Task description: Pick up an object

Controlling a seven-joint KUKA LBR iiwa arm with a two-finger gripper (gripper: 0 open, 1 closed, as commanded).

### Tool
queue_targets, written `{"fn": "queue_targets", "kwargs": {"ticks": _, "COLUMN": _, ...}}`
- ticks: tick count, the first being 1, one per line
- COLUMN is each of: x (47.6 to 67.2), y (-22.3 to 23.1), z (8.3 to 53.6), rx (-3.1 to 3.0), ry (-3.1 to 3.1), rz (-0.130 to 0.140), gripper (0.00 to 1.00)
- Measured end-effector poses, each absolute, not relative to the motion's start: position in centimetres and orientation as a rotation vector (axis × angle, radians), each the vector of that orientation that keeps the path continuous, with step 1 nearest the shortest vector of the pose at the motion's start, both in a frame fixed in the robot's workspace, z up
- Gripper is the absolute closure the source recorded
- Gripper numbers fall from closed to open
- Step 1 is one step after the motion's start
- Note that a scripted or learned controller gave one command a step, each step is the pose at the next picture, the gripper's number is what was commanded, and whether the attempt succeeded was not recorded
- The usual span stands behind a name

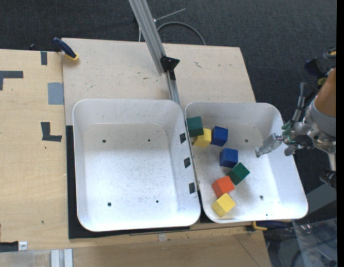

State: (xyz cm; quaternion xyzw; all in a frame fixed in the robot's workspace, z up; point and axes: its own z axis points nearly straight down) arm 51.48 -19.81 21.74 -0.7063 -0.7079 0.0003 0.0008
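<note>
A: Item one, nearest you: yellow cube, low in the right bin, touching the orange cube above it.

B: And the middle of the pile?

A: Dark green cube just beside the orange one, then a blue cube. You likely find them bunched because they were tipped in loose.

B: Farthest stock?

A: Second blue cube, a yellow block and a green cube against the left wall. Left bin alongside.

B: The tool?

A: Gripper at the right bin's right rim, apart from every cube, carrying nothing. You cannot tell whether it is spread or closed.
</note>
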Motion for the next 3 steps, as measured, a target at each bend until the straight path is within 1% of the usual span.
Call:
{"fn": "queue_targets", "kwargs": {"ticks": 1, "x": 51.5, "y": -19.8, "z": 21.7, "rx": -2.218, "ry": -2.223, "rz": 0.001, "gripper": 0.0}}
{"fn": "queue_targets", "kwargs": {"ticks": 2, "x": 51.5, "y": -19.0, "z": 15.6, "rx": -2.215, "ry": -2.218, "rz": 0.006, "gripper": 0.0}}
{"fn": "queue_targets", "kwargs": {"ticks": 3, "x": 51.8, "y": -19.0, "z": 11.6, "rx": -2.227, "ry": -2.232, "rz": -0.012, "gripper": 0.0}}
